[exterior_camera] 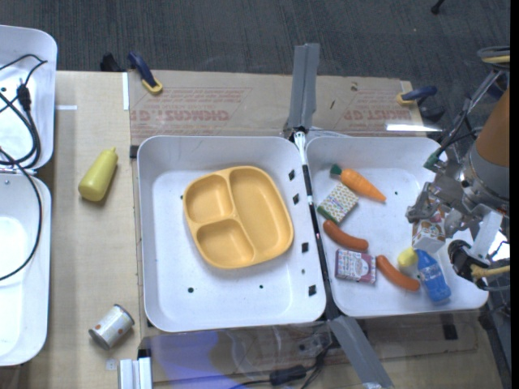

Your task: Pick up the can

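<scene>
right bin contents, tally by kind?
Orange toy carrot: 1
Reddish-orange toy sausages: 2
Small printed cardboard boxes: 2
Blue plastic bottle: 1
Small yellow piece: 1
Red-and-white printed carton under the tool: 1
Total: 8

Lower left of the frame: can [111, 325] lying on worktop [89, 258], outside both bins. Centre: yellow divided plate [238, 215] in left bin [156, 241]. Far right: hand [438, 217] above right bin [369, 294].
</scene>
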Available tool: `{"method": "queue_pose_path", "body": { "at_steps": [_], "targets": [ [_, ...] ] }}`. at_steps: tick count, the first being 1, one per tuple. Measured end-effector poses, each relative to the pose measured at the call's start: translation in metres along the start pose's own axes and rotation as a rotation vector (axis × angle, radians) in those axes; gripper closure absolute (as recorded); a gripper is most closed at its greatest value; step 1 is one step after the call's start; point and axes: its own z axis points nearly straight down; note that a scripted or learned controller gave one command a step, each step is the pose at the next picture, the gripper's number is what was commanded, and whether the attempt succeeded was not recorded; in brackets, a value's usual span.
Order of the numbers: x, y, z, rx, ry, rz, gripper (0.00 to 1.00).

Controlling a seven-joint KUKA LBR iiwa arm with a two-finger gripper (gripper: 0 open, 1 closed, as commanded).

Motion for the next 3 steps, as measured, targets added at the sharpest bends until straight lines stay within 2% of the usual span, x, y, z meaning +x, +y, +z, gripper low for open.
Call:
{"method": "queue_pose_path", "body": {
  "at_steps": [1, 2, 3],
  "targets": [
    [-0.001, 0.002, -0.004, 0.008, -0.006, -0.002, 1.00],
    [-0.056, 0.080, 0.066, 0.002, 0.001, 0.011, 1.00],
    [0.019, 0.146, 0.043, 0.001, 0.001, 0.115, 1.00]
  ]
}}
